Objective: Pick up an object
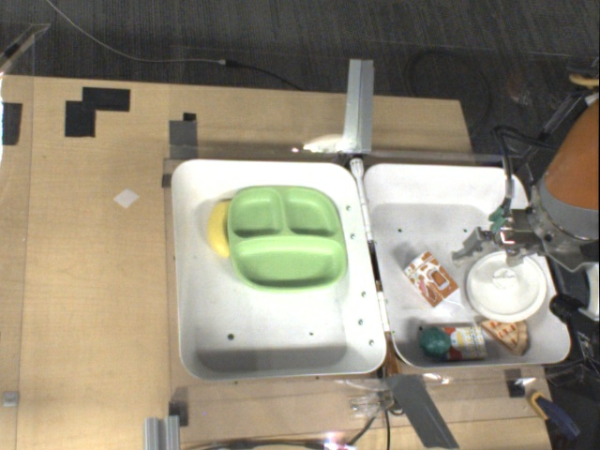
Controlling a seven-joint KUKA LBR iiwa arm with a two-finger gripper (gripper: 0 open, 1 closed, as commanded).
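Note:
A round white lid or cup (506, 287) lies in the right bin (412, 195), near its right side. My gripper (500, 240) hangs just above the white round object, at its upper edge, reaching in from the right. Left of it lies a small brown-and-white packet (430, 277). Along the bin's front edge rest a bottle with a green cap (452, 341) and a pizza-slice toy (506, 334). In the left bin (272, 336) sits a green divided plate (285, 235) with a yellow object (217, 229) poking out from under its left side.
A metal post (360, 101) rises behind the seam between the two bins. The divider rim (367, 251) runs between them. Cables and the arm's body (572, 172) crowd the right edge. Wooden benchtop (84, 270) lies left of the bins.

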